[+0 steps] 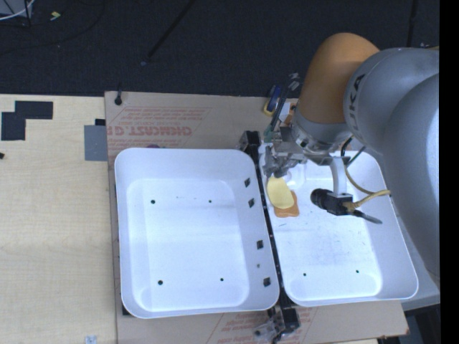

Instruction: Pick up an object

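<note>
The left bin [186, 242] is sitting mid-frame, touching the right bin [337, 256]. A yellow piece [281, 194] is lying in the right bin's upper left, just beside its left wall. The gripper [276, 165] is hanging directly above that piece in the frame, under the arm [401, 106]; whether it is spread or closed cannot be told.

The left bin [186, 242] and the right bin [337, 256], both shallow and white, are sitting side by side on a brown cardboard sheet [179, 120] bearing red print. The sheet is lying on a pale wooden surface [50, 228]. A grey patch [94, 142] and black patches [25, 117] are showing to the sheet's left.
</note>
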Motion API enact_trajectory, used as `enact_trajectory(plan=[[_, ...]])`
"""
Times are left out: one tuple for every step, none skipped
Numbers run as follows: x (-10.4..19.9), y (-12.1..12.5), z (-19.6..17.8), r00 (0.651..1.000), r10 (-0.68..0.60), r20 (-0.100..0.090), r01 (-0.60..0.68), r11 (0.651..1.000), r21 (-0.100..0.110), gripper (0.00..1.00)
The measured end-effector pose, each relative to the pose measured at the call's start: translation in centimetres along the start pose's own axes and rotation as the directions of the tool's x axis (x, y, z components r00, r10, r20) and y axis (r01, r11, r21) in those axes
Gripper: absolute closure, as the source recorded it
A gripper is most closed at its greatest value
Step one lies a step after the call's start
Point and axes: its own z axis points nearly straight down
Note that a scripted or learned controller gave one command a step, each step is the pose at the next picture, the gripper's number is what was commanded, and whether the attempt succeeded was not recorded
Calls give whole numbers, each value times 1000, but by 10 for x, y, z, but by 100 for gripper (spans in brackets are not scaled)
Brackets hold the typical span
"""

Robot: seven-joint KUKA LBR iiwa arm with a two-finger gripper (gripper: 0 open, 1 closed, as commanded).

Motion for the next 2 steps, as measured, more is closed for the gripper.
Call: enact_trajectory(plan=[[78, 11, -78, 1000, 0, 0, 0, 1000, 0, 100], [174, 8, -65, 1000, 0, 1, 0, 1000, 10, 100]])
